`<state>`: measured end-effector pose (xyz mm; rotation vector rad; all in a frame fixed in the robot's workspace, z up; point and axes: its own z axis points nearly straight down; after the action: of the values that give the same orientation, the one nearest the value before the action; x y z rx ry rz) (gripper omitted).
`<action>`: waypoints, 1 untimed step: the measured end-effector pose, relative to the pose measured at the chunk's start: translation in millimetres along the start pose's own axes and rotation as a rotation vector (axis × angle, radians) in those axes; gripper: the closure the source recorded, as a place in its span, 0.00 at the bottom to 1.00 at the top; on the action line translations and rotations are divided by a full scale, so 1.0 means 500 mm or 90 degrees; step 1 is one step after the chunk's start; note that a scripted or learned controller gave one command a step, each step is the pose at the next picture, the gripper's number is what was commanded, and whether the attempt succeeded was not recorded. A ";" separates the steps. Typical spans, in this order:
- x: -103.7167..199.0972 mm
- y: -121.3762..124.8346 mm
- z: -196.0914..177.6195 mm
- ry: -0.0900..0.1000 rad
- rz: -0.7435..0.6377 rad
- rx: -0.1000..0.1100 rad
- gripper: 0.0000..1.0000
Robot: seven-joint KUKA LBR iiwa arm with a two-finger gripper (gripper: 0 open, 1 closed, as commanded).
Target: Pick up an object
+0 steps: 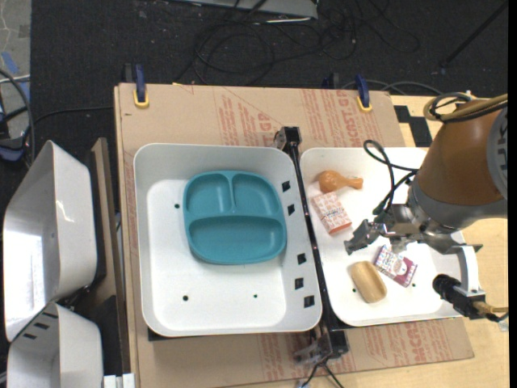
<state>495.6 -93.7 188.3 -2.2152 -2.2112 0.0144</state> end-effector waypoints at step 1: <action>0.000 0.006 -0.012 -0.001 -0.002 -0.009 0.00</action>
<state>498.7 -93.6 194.5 -2.2199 -2.2217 0.0014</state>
